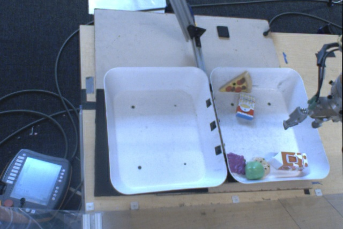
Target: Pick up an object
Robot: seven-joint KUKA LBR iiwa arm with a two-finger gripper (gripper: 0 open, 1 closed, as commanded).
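The right bin (300, 88) serves as the landmark. Near its far wall lies a pizza slice toy (236, 83), a tan wedge with red spots and a pale crust edge, pointing toward the divider between the bins. Just nearer the middle of the right bin stands a small carton (245, 106), white with a red and blue front and a yellowish top. Along the near wall of the right bin sits a cluster: a purple lump (236, 162), a green ball (255, 170) touching a beige spotted piece (262, 162), and a white and orange box (291, 162) lying flat toward the near right corner. The end effector (301, 118) hangs over the right side of the right bin, near its right wall, well apart from every toy; how its fingers stand cannot be told. The left bin (115, 115) lies beside it on the counter (161, 35)
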